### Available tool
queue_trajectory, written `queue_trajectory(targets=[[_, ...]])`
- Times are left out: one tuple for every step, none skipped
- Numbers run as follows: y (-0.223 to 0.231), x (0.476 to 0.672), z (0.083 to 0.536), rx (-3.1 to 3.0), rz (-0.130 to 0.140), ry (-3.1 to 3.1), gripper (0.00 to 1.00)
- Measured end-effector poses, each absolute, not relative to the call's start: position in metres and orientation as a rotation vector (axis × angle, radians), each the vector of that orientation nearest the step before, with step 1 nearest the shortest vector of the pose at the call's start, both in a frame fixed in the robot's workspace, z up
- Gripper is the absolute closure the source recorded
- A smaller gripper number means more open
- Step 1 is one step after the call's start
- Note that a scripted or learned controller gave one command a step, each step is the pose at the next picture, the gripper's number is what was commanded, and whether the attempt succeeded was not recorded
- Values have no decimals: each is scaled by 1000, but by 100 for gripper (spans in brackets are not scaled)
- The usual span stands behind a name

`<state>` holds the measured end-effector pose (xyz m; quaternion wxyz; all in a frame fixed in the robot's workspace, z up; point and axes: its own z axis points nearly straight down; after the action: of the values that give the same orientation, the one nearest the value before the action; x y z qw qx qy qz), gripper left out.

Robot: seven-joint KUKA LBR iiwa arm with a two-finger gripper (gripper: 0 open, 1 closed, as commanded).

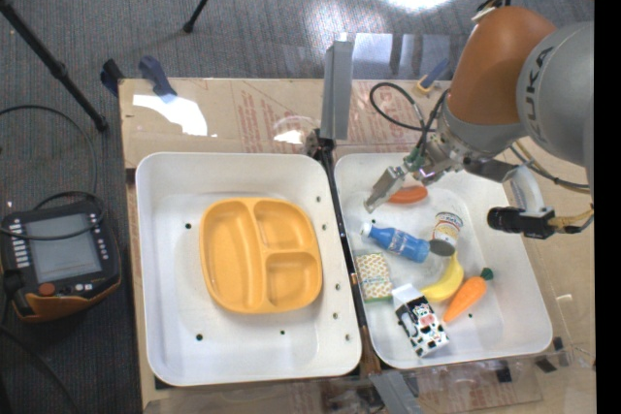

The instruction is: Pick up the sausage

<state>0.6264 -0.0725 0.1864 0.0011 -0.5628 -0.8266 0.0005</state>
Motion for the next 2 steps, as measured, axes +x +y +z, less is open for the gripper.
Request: queue_trajectory(targets=[[-103, 648, 94, -1793, -9, -2592, 0], [-105, 650, 106, -1800, -11, -2596, 100]])
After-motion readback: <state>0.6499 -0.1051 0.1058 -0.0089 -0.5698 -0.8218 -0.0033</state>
